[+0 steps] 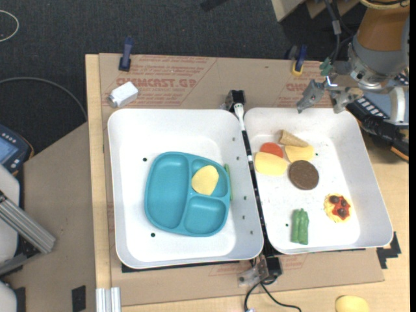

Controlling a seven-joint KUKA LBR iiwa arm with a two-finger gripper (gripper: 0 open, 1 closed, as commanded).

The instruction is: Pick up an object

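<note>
Above right bin point(370, 174), open gripper point(324, 96)

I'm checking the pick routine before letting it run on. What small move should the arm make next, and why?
Probably bring the open two-finger gripper forward and down toward the tan cone-shaped toy. The gripper holds nothing and hangs over the far rim of the right white bin, and the cone is the nearest item there, with bare floor behind it.
</note>
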